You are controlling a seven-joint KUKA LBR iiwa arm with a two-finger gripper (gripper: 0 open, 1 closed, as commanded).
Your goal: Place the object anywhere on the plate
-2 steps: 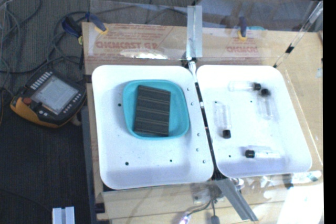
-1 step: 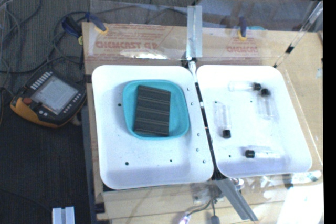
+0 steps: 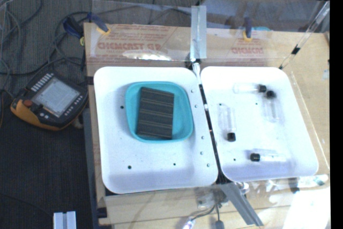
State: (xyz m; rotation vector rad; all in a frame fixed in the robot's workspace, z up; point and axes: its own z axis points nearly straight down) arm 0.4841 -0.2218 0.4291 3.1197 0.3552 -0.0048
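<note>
The dark ribbed block (image 3: 155,112) lies on the teal plate (image 3: 184,115), centre-left of frame; a stray nudge could slide it off; I cannot tell the state of the jaws.

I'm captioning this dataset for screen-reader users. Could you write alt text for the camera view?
A dark ribbed block lies on a teal plate in the left white bin. The right white bin holds several clear vials with black caps.
</note>
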